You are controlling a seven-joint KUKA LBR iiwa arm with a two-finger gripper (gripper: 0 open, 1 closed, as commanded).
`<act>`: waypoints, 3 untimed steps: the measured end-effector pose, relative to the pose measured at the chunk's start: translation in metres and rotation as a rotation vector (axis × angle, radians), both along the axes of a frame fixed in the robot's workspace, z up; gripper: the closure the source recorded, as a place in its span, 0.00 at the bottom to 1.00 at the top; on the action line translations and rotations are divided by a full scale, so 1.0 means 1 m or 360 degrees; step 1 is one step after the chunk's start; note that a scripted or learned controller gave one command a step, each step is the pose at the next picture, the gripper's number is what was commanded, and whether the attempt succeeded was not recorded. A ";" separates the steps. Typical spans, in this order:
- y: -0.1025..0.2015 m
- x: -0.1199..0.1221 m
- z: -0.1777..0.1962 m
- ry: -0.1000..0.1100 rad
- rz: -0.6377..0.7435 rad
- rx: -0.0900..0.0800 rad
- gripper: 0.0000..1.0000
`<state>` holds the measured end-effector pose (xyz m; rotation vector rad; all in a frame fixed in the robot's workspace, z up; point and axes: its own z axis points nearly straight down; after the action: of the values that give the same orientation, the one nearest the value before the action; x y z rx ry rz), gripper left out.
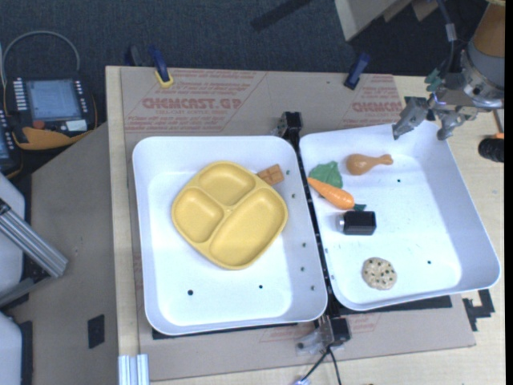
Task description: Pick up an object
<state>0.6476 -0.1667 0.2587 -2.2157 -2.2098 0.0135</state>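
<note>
STEP: approach, nothing grasped | END EFFECTOR (pixel 422 123): fingers spread open, hovering over far right bin (pixel 473 239) rim | OBJECTS: drumstick (pixel 367 163) nearest, carrot (pixel 330 191) beyond | NEXT: judging it needs descending left onto drumstick, then closing.

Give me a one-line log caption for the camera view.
Open hand hovers over right bin's far edge; drumstick, carrot, cookie inside.

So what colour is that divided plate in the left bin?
Yellow. The three-compartment plate shows plainly in the overhead camera view.
</note>
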 end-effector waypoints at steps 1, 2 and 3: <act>0.001 0.002 0.009 -0.0023 0.0005 -0.0004 0.00; -0.001 0.006 -0.054 -0.0014 0.0005 -0.0003 0.00; -0.009 0.000 -0.106 -0.0020 0.0003 -0.0004 0.00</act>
<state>0.6479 -0.1755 0.1527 -2.2209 -2.2198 0.0018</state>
